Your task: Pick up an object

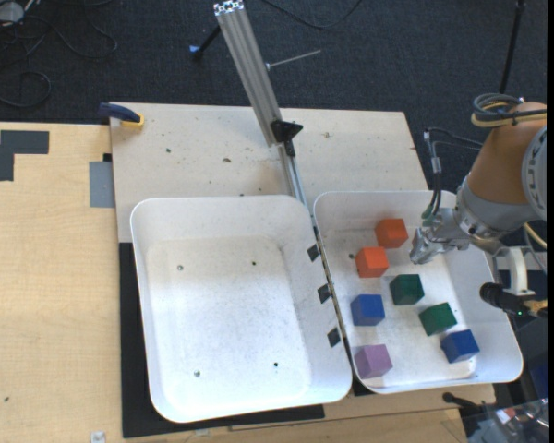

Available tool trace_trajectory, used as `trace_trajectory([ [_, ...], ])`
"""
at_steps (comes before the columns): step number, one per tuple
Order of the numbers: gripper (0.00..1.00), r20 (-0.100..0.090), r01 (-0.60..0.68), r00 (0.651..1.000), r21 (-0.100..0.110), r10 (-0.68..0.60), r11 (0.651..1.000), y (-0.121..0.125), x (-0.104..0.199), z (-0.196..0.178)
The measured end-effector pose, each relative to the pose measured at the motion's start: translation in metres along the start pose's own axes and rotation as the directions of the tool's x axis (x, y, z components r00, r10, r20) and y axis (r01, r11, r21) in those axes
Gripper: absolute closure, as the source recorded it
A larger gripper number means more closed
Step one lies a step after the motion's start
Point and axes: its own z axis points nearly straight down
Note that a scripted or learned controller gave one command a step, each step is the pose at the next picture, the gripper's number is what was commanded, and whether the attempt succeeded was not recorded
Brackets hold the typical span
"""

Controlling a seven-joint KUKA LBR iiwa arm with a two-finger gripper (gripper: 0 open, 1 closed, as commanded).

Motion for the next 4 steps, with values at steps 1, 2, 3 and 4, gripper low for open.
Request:
trace_trajectory([
  [1,1.00,0.002,0.004,1.000,-0.008,-0.004,1.000,0.002,-0.001,-0.064],
  [2,1.00,0.002,0.005,1.000,-0.006,-0.005,1.000,0.003,-0.002,-0.099],
  [3,1.00,-0.001,0.007,1.000,0.000,-0.007,1.000,-0.012,0.041,-0.107],
  [4,1.00,-0.002,0.007,1.000,0.001,-0.007,1.000,-0.032,0.092,-0.115],
])
